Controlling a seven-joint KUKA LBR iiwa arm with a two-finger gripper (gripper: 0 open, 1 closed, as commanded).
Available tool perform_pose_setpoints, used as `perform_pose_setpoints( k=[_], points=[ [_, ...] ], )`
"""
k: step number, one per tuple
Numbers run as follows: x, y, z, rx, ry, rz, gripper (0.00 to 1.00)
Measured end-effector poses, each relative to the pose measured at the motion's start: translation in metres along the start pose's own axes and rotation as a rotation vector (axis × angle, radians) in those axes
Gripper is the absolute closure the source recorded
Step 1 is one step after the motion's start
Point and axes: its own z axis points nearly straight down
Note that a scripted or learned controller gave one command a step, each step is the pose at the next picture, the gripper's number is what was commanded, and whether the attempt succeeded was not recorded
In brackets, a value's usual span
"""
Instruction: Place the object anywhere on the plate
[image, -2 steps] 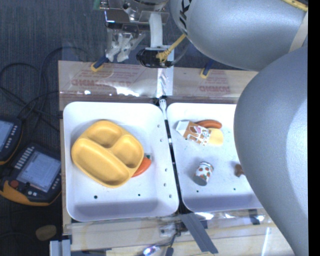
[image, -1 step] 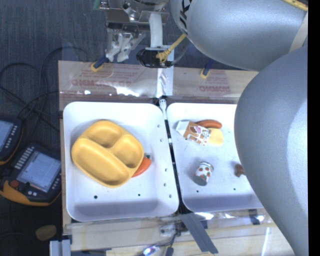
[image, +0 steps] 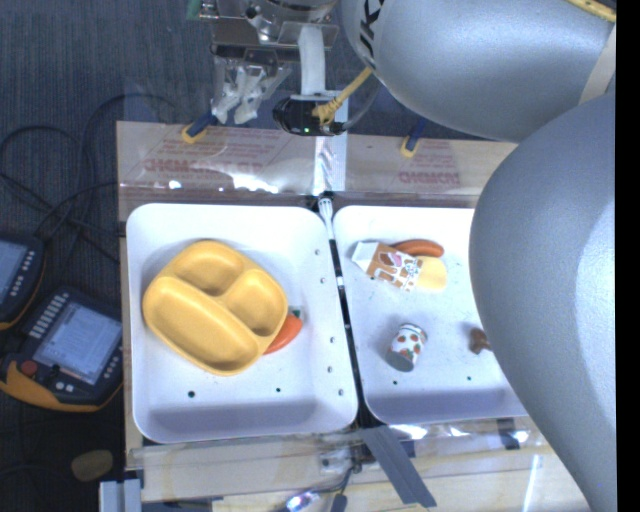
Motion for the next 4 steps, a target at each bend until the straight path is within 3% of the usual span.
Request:
perform_pose_setpoints(
  k=[4],
  points=[
    [0.0000,0.0000,0.0000,0.000,0.000,0.000,1.00]
  ],
)
